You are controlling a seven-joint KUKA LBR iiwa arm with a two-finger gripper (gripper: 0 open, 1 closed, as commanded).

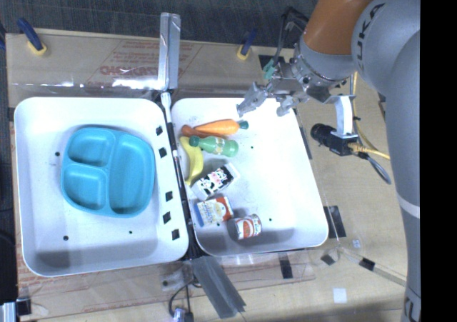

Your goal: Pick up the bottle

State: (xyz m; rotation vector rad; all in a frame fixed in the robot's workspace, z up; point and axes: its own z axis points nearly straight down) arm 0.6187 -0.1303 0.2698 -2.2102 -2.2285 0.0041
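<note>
Two white bins (43, 192), one bottle (214, 146)

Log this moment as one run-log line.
claw: open, above right bin far edge | bottle: lying by carrot, ungrasped

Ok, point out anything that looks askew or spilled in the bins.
Nothing spilled. The bottle, carrot, banana and can all lie on their sides, crowded along the right bin's left wall. The blue tray sits flat.
</note>
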